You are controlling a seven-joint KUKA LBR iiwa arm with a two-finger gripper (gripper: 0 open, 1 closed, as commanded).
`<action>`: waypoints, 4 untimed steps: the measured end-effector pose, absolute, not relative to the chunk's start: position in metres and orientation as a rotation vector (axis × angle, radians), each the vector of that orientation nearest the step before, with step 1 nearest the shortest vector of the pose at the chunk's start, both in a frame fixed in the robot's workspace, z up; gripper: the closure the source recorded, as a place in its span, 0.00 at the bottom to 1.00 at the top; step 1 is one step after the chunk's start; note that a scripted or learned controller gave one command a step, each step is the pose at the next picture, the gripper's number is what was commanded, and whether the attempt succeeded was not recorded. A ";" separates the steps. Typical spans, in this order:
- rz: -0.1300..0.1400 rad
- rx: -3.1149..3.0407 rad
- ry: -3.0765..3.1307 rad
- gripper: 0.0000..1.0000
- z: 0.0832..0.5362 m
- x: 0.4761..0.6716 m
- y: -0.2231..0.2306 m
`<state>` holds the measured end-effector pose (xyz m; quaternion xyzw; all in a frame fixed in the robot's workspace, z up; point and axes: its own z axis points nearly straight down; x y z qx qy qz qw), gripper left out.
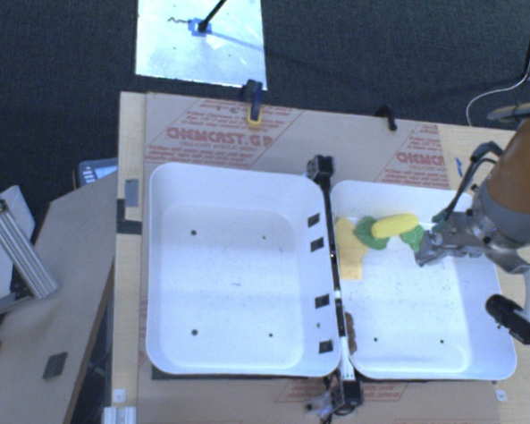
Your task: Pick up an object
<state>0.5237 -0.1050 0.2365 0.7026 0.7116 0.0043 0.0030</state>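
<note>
Yellow piece (394, 226) lies in the right bin (471, 349), upper left part, resting on a green piece (369, 232); a pale yellow block (349, 253) sits just beside them against the bin's left wall. Tool (426, 252) hangs low over the right bin, near the green piece's right end; cannot tell its state. Left bin (172, 192) beside it on the desk (279, 127).
</note>
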 end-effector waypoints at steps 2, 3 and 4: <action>0.025 2.204 2.220 1.00 0.466 0.542 0.001; -0.014 2.218 2.239 1.00 0.299 0.502 0.057; 0.002 2.215 2.226 0.00 0.306 0.505 0.054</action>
